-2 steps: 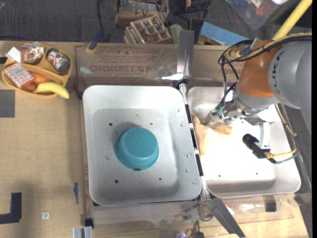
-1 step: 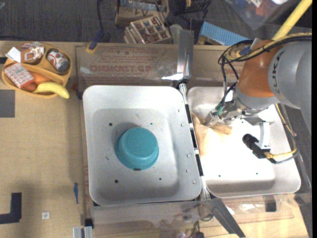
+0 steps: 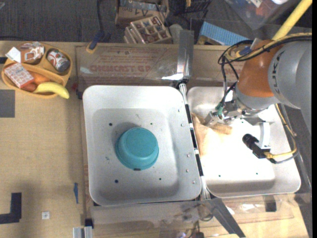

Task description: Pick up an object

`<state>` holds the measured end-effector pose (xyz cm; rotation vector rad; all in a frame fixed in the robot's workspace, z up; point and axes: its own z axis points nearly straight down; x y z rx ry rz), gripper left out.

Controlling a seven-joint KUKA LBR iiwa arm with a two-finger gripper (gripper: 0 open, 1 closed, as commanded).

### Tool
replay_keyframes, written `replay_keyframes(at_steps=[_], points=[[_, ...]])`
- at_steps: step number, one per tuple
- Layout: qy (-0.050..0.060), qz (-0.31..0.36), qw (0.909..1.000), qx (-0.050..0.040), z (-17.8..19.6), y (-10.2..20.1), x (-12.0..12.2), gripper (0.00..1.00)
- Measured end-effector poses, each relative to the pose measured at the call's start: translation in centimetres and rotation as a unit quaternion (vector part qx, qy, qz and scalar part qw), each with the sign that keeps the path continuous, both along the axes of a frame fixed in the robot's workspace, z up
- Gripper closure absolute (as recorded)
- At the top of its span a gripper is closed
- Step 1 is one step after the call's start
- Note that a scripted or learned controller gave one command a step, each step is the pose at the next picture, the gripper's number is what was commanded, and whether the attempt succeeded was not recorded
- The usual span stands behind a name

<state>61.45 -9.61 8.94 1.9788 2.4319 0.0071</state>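
**Robot arm low over the right bin, reaching toward a small tan object**

A wooden bench (image 3: 39, 157) fills the view from above, bearing two shallow white bins side by side. The left bin (image 3: 99, 103) holds one thing, a teal bowl (image 3: 137, 148) turned upside down near its middle. The right bin (image 3: 277, 182) is brightly lit and partly covered by the grey robot arm (image 3: 292, 73), which enters from the right with its orange band above the wrist. A black-and-yellow cable end (image 3: 255, 145) hangs below the arm over the bin floor.

The gripper (image 3: 220, 114) sits low at the right bin's upper left, close to the wall shared with the other bin. Just beside it lies a small tan object (image 3: 220, 129), blurred and hard to identify. Whether the gripper is spread or closed, and whether it has hold of anything, cannot be told from here.

At the bench's far left corner a yellow tray (image 3: 20, 86) carries a banana (image 3: 52, 88) and small packets.

The likely risk: the tan object lies close to the bin wall, so a closing grasp may catch only its edge and let it slip, or nudge it against the wall. The dangling cable might also drag across it.
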Motion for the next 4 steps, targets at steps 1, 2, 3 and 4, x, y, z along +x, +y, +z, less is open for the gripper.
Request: replay_keyframes(at_steps=[1,2,3,4], points=[[0.000,0.000,1.0000,0.0000,0.0,0.0,0.0,0.00],[0.000,0.000,1.0000,0.0000,0.0,0.0,0.0,0.00],[0.003,0.020,0.9998,0.0000,9.6,5.3,-1.5,0.00],[0.003,0.006,1.0000,0.0002,9.7,7.9,-1.5,0.00]])
